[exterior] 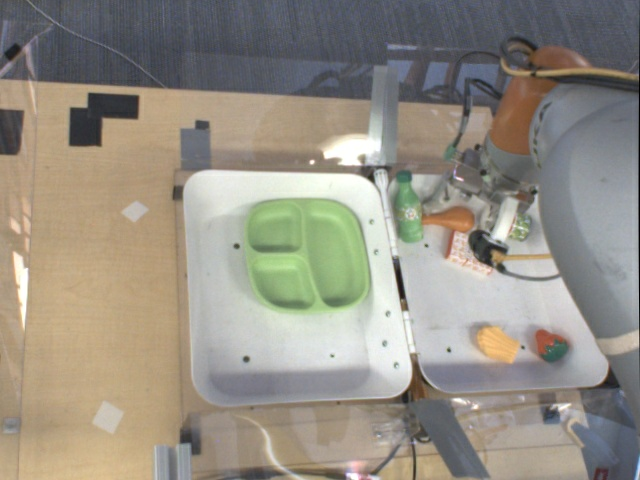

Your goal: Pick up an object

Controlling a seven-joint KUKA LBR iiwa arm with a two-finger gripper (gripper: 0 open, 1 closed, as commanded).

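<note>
The two-finger gripper (487,216) is held low over the shallow white right-hand bin (440,353), beside an orange carrot-like toy (445,219), probably for grasping; its closure cannot be told

Green bottle (407,208) and yellow toy (497,344) share one bin (450,313).

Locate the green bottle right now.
In the camera view, the green bottle sits in the right-hand bin, at its far-left corner beside the edge shared with the other bin, with an orange toy just right of it.
</note>
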